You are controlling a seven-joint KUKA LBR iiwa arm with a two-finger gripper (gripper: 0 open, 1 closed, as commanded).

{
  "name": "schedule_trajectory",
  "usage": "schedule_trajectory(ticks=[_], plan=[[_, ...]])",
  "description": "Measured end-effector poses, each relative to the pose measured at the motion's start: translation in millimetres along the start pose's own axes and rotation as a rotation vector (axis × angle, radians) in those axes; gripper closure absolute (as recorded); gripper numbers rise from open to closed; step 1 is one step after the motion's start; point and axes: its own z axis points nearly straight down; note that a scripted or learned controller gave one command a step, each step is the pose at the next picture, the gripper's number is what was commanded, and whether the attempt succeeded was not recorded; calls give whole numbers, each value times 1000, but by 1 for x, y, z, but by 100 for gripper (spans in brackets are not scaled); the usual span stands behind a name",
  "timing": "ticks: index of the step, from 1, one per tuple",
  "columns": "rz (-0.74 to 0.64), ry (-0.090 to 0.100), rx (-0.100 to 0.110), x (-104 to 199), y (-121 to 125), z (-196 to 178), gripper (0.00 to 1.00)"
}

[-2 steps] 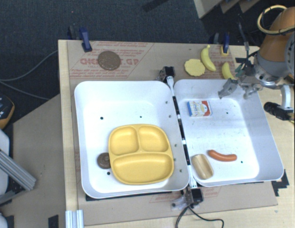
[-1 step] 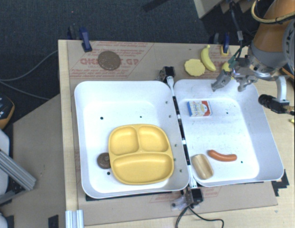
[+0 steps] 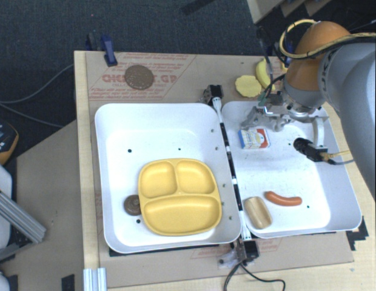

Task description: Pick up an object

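In the right bin [image 3: 333, 187], a small blue, white and red carton [image 3: 255, 139] lies near the far left corner. My gripper [image 3: 266, 119] hangs just above and behind it, at the bin's far edge, below the orange band [image 3: 309, 47] of the arm. A red sausage [image 3: 283, 199] and a tan bread roll [image 3: 257, 212] lie near the bin's front. Nothing shows in the gripper's grasp.
The left bin [image 3: 115, 138] holds a yellow divided plate [image 3: 179, 196] with a brown cookie [image 3: 133, 205] at its left. Behind the bins, yellow fruit pieces [image 3: 249, 85], a brown disc [image 3: 139, 76] and a blue clip [image 3: 107, 50] sit on the board. A black cable end [image 3: 309, 148] hangs over the right bin.
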Motion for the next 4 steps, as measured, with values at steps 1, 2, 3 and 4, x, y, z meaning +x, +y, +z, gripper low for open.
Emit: schedule_trajectory(ticks=[1, 2, 3, 4], plan=[[2, -5, -8, 15, -18, -8, 0], [0, -3, -2, 24, 0, -3, 0], [1, -4, -4, 24, 0, -14, 100], [0, -4, -2, 24, 0, -13, 0]])
